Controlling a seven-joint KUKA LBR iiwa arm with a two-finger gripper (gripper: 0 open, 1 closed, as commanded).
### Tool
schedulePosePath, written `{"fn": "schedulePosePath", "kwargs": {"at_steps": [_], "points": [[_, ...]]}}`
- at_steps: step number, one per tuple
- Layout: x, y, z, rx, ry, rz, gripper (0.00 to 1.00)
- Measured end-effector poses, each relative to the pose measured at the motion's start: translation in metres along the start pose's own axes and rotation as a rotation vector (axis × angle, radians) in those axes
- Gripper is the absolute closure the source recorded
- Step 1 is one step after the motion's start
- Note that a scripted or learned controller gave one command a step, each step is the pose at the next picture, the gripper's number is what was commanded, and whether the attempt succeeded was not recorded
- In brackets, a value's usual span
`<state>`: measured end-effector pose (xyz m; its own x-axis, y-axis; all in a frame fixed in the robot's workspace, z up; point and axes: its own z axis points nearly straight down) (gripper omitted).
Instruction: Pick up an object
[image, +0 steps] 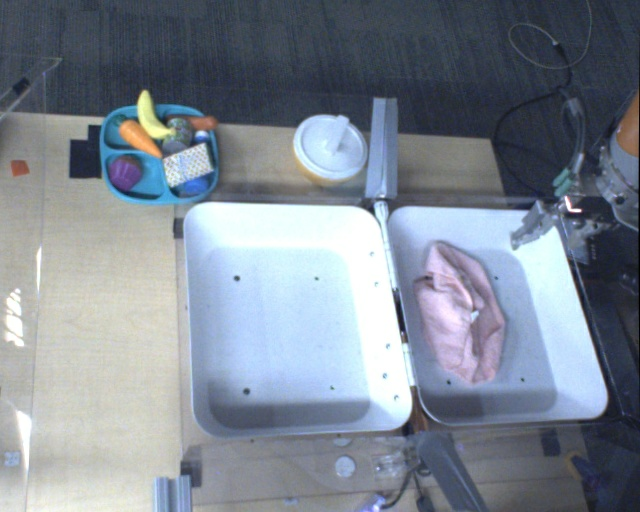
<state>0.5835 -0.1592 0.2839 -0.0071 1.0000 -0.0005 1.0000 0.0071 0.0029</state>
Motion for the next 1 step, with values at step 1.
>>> {"fn": "schedulePosePath", "kwargs": {"at_steps": [1], "points": [[0.0170, -0.0127, 0.1160, 0.002, 0.001, -0.068, 0.00]]}}
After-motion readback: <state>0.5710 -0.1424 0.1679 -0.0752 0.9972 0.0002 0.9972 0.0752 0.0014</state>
